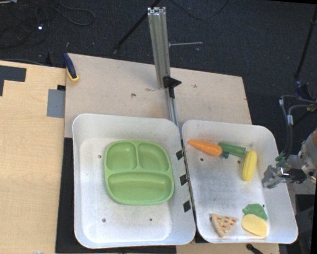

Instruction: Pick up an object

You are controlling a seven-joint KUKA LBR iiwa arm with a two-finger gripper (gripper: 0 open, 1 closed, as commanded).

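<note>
In the right bin [215,179] lie an orange carrot with a green top [206,148], a yellow corn cob [249,165], a pizza slice [223,224] and a yellow lemon-like piece with a green leaf [255,222]. My gripper [279,175] hangs at the right rim of that bin, just right of the corn cob. It is small and partly cut off by the view's edge. Nothing shows between its fingers.
The left bin [83,211] holds a green divided plate [139,171]. A metal post [159,45] rises behind the bins. Black clips [181,166] sit along the seam between the bins. Cables hang at the far right.
</note>
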